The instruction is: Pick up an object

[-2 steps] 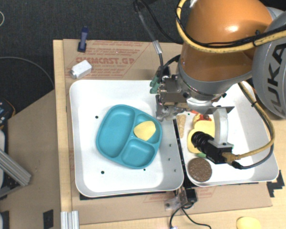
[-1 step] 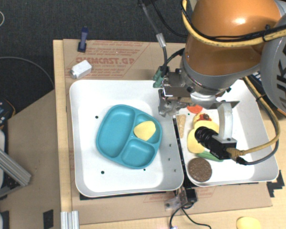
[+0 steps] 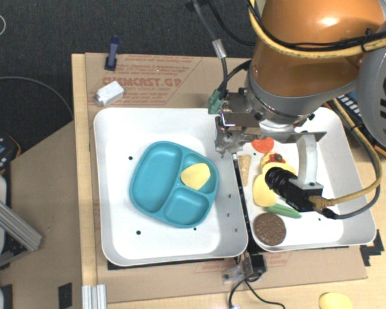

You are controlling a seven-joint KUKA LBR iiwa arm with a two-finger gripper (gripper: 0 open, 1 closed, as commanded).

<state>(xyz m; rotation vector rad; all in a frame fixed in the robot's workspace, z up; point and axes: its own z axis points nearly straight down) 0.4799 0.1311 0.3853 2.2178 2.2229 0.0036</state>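
Yellow piece is seen on the teal plate in the left bin. The gripper is seen above the right bin's left rim; its state cannot be told.

Arm over right bin, gripper near its left edge. Left bin: blue divided plate, yellow piece in its upper-right compartment. Right bin also holds brown disc, yellow fruit.

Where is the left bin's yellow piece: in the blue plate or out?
In: the yellow piece lies on the blue plate, within its upper right compartment.
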